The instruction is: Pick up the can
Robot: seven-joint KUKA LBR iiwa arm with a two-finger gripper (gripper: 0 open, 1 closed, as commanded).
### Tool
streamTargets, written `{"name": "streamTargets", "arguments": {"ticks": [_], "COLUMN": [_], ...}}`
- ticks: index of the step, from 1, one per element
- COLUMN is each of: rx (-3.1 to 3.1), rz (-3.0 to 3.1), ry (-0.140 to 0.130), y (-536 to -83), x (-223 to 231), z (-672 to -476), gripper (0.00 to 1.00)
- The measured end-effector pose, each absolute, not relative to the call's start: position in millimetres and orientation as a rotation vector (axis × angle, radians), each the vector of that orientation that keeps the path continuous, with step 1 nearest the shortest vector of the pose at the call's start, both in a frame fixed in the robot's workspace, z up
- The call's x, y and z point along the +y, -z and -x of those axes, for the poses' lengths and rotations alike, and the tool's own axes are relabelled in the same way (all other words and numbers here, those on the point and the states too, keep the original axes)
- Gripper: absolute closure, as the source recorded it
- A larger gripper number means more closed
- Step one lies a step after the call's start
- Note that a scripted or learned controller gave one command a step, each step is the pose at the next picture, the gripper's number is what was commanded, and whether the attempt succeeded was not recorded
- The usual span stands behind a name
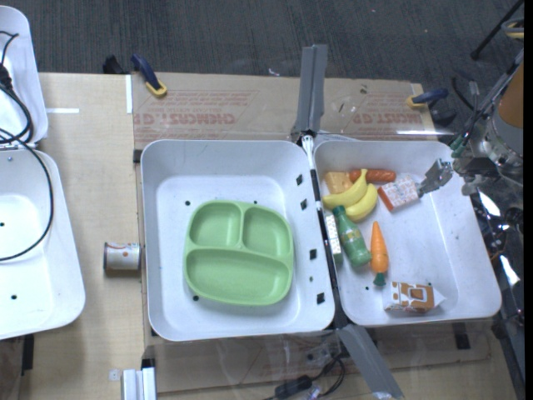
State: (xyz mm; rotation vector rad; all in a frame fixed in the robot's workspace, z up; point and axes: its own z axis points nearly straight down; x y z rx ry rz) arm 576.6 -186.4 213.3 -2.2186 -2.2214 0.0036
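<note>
Hovered at the right bin's edge, tool (pixel 435 177), grip state unreadable; nothing lifted yet, can (pixel 122 257) lying far off on the surface (pixel 92 107).

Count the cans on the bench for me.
1. A small silver metal can with an orange label lies on its side on the wooden bench, left of the left white bin and outside both bins. Others could be hidden under the right bin's clutter.
</note>
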Motion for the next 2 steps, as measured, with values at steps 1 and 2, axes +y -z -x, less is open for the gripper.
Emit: {"name": "streamTargets", "arguments": {"ticks": [1, 2], "rx": [-2.294, -2.176], "rz": [2.148, 2.262], "ry": [-0.001, 0.006], "y": [-92, -92], "x": [-172, -206], "z": [-587.0, -642.8], "gripper": [0.00, 0.00]}}
